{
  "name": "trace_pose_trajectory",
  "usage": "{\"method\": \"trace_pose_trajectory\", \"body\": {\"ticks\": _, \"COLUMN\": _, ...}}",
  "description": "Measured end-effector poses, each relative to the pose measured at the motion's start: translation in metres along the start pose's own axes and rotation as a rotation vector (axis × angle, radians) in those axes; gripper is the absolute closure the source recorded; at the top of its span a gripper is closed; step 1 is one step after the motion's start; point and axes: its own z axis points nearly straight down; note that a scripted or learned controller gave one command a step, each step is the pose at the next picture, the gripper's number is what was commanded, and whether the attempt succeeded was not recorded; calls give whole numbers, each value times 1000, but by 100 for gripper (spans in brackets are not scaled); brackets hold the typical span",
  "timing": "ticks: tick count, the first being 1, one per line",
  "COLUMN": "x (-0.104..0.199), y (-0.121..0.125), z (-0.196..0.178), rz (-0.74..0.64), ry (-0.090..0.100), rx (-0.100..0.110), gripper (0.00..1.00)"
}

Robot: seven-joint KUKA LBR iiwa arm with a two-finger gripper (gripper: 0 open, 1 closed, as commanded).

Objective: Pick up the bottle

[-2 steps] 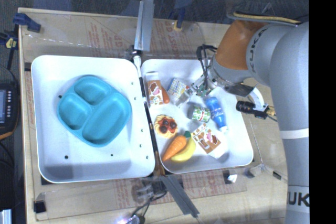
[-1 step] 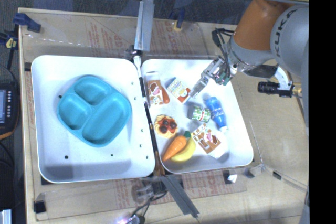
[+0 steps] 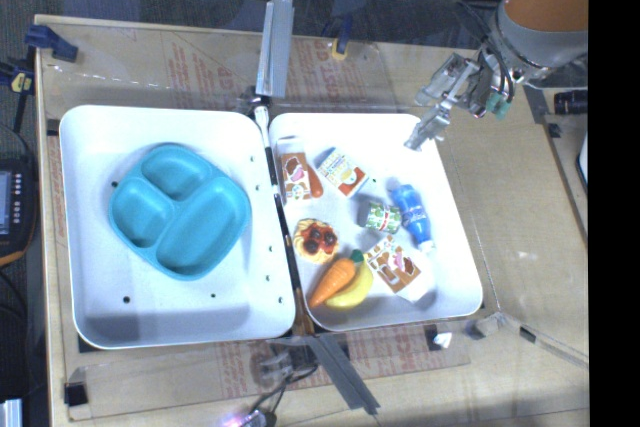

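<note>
Bottle (image 3: 411, 213): one blue bottle is seen lying on its side in the right bin (image 3: 455, 245), toward that bin's right half, its length running roughly from upper left to lower right. Just to its left a small green can (image 3: 381, 218) is found, close against it, and just below it one snack packet (image 3: 394, 265) lies near the bottle's lower end. Two more packets are counted in the upper part of the bin: a packet (image 3: 298, 177) near the left wall and another carton (image 3: 341, 171) beside it. One round pastry with dark berries (image 3: 317, 238), one carrot (image 3: 333, 281) and one banana (image 3: 355, 289) are grouped toward the bin's lower left, the carrot resting against the banana. Bare white floor is left between the bottle and the bin's right wall, and along the upper right corner.

One blue divided plate (image 3: 180, 209) with three compartments is held in the left bin (image 3: 85, 295); bare floor surrounds it on all sides.

The jaws (image 3: 432, 129) are seen over the upper right corner of the right bin, well apart from the bottle; whether they stand apart or together cannot be told. Nothing is seen between them. Open tabletop (image 3: 520, 215) is left to the right of the bins.
</note>
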Motion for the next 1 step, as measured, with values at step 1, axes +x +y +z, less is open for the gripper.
{"method": "trace_pose_trajectory", "body": {"ticks": 1, "x": 20, "y": -12, "z": -86, "rz": -124, "ry": -1, "rx": 0, "gripper": 0}}
